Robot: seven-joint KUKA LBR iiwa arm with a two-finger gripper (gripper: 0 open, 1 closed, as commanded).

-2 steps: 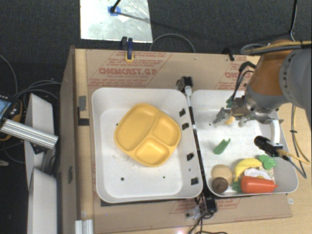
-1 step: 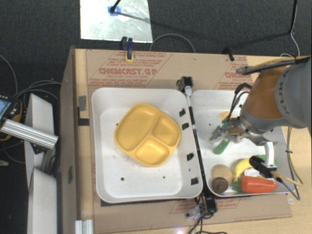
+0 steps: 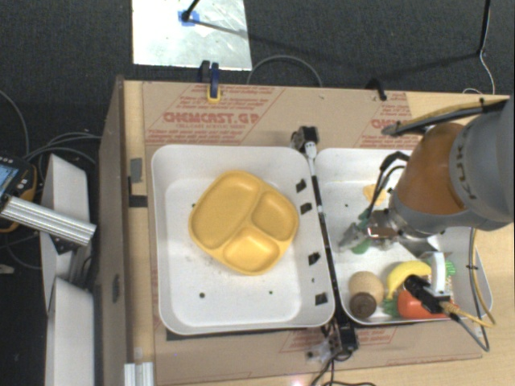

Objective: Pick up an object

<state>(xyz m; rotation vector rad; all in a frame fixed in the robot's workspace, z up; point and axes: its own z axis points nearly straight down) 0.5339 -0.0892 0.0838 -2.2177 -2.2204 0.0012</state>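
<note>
Hovering end effector (image 3: 358,238), finger state unclear, over small green object (image 3: 361,247), right bin (image 3: 342,175).

Red printed lettering is showing on the brown cardboard sheet (image 3: 265,111) lying under the two bins, reading "CHEMCAST GP" at its upper left. A smaller line beneath it is staying too blurred to read. A second red print of the same kind is appearing at the sheet's upper right, partly cut off by the arm.
</note>
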